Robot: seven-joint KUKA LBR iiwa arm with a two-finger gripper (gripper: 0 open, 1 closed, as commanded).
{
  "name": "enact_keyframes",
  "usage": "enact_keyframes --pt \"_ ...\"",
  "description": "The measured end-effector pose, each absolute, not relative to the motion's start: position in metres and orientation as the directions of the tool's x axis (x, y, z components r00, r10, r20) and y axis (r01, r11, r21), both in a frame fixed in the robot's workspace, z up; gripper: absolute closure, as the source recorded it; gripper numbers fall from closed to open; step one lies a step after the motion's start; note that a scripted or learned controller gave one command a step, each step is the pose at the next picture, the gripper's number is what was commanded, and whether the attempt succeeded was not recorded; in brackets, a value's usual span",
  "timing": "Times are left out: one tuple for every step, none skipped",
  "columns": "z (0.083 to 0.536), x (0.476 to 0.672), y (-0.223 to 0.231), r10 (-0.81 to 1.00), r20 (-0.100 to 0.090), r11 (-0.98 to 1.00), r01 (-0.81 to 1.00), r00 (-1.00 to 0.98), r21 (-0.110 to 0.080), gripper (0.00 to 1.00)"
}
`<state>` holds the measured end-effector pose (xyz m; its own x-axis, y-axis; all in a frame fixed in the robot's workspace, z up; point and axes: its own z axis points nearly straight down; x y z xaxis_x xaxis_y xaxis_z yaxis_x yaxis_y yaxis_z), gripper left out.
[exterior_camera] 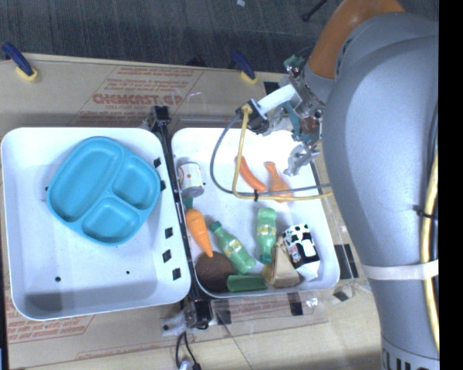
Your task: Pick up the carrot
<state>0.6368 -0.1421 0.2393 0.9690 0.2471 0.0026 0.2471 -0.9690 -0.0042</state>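
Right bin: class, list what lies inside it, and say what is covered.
The right bin holds a carrot, two green bottles, a small can, a brown ball, a cow toy and orange pieces. The gripper and arm cover its right wall.

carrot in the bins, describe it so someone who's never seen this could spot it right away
Look in the right white bin, along its left wall. The carrot lies there just below a small white can, its pointed tip toward the dark brown round object. It is plain orange and tapered, unlike the green bottle beside it.
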Motion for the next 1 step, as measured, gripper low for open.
enact_keyframes --pt "0.1142 0.5844 -0.1224 0.317 -0.017 -0.948 0.317 0.948 -0.014 0.0"
